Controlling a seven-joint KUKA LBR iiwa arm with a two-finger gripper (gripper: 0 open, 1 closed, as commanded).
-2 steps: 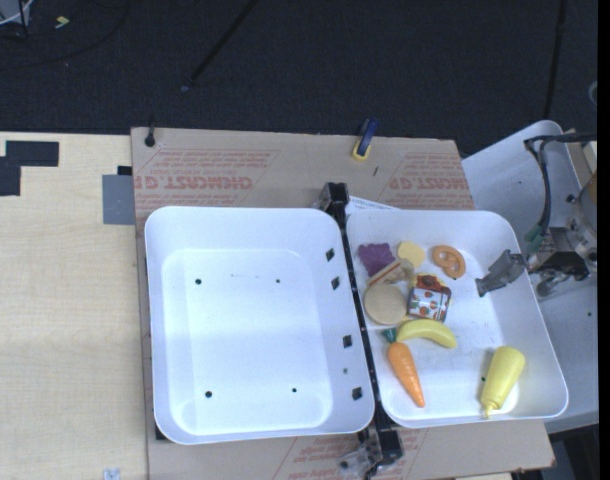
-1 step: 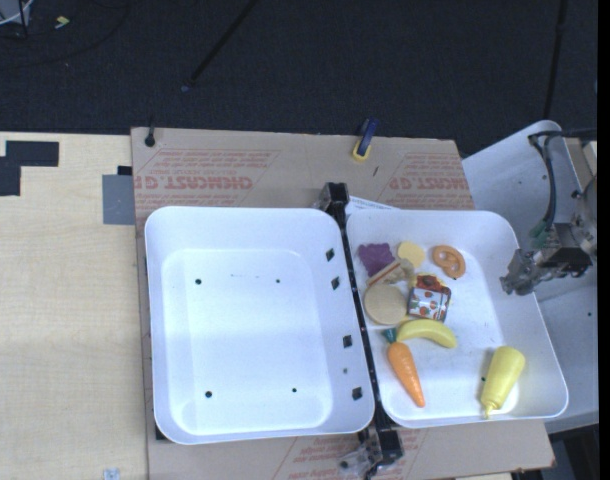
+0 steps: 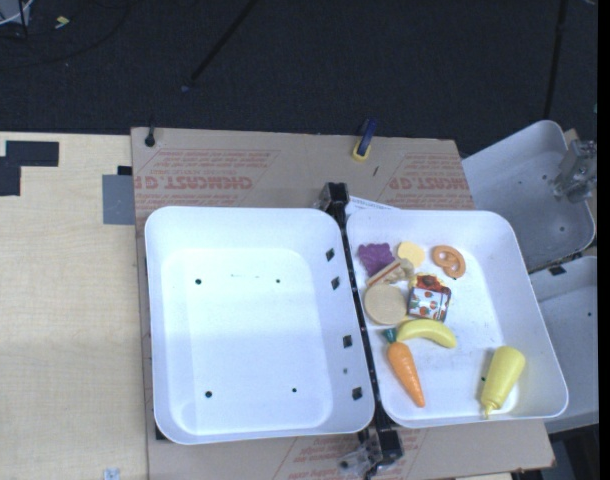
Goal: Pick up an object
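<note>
Camera view: a pale wooden bench [image 3: 55, 298] is seen against a dark floor strewn with cables, and a cardboard sheet [image 3: 245, 173] printed with red lettering is laid on it. Two white bins are set side by side on the cardboard — the left bin [image 3: 170, 328] and the right bin [image 3: 530, 298]. Near the right bin's centre a cluster is gathered: a purple piece [image 3: 376, 257], a pretzel [image 3: 448, 260], a tan disc [image 3: 385, 304], a small printed box [image 3: 429, 299] and a banana [image 3: 428, 333]. An orange carrot [image 3: 406, 373] lies toward the near edge, a yellow bottle [image 3: 501, 377] at the near right corner. The gripper's state cannot be told.
</note>
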